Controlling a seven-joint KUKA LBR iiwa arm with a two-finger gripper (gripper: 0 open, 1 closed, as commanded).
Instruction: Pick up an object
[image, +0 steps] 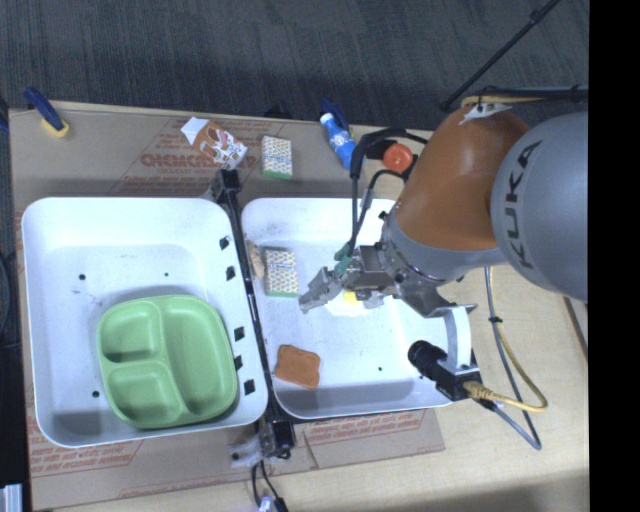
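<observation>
End effector (322, 291) hung low in right bin (300, 215), grip state indeterminable, beside the pad (281, 271) lying near the bin's left wall, long axis running roughly toward and away from camera; risk judged: descending off-centre could nudge pad against wall rather than straddle it.

right bin (330, 215): shallow, white; holds all my candidate objects
orange-brown block (297, 366): small, flat-lying, slightly skewed; near front-left corner of right bin, just off the left wall, apart from the rest
patterned packet (281, 272): small rectangle, green/white print, lying flat against the left wall of right bin, about mid-length
yellow item (351, 296): small yellow patch mid-bin, right under my wrist, mostly hidden; shape unclear
left bin (60, 225): green divided plate (165, 358) sits flat in front half, three compartments
</observation>
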